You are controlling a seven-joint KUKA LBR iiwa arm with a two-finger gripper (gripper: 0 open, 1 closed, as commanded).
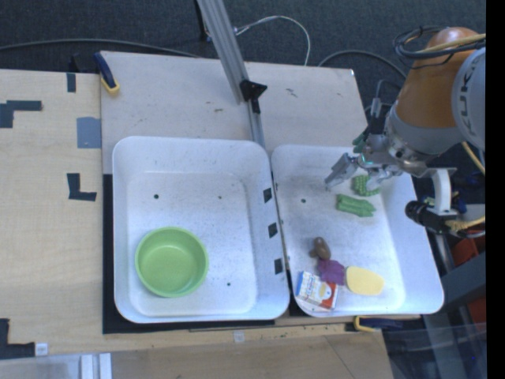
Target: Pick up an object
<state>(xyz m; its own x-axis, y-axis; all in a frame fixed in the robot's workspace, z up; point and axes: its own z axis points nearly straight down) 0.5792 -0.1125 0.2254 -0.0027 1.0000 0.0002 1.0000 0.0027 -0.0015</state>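
Over the right-hand shallow white bin (410, 287), near its far edge, hangs the grey two-finger gripper (355, 178) of the arm with the orange band, fingers spread apart and grasping nothing. A small green knobbly object (361, 185) lies just beside the fingertips, and a longer green leafy toy (355, 205) rests just below it on the bin floor. Toward the near edge lie a small brown lump (320, 248), a purple piece (332, 272), a yellow oval block (364, 281) and a white-and-red carton (316, 290) — grouped close together. A round green plastic bowl (171, 261) sits upright in the left-hand white bin (197, 160) — near corner.
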